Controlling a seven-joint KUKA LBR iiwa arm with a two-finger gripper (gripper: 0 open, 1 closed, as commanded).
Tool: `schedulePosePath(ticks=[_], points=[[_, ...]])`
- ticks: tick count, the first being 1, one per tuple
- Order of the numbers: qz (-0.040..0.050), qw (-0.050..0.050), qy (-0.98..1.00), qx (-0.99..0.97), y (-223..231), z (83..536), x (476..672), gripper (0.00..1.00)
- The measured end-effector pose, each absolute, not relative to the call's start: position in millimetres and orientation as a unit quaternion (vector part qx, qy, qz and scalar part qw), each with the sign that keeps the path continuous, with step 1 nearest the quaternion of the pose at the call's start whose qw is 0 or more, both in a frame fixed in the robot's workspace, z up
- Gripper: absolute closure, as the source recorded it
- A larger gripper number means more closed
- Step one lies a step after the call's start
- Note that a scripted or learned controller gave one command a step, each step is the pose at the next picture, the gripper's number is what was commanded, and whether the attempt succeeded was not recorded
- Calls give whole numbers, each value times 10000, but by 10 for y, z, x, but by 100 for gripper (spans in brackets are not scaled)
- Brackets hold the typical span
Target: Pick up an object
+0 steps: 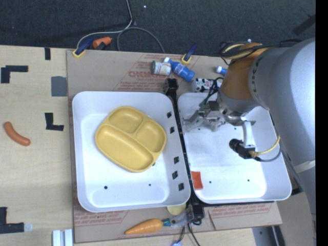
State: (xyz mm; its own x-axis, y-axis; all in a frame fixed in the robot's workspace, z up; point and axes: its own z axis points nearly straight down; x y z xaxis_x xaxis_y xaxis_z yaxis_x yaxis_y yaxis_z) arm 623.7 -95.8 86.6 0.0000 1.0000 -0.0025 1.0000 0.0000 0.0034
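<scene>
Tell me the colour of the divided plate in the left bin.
Yellow. The divided plate shows plainly in the camera view, lying in the left bin.

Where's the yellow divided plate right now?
The yellow divided plate lies in the left bin, toward its upper middle, across the divider from the gripper working in the right bin.
</scene>
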Motion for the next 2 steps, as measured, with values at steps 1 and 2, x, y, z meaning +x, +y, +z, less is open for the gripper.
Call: schedulePosePath(ticks=[1, 2], points=[[8, 15, 7079, 7063, -976, 852, 6703, 0], [1, 20, 7075, 7067, -994, 862, 6416, 0]])
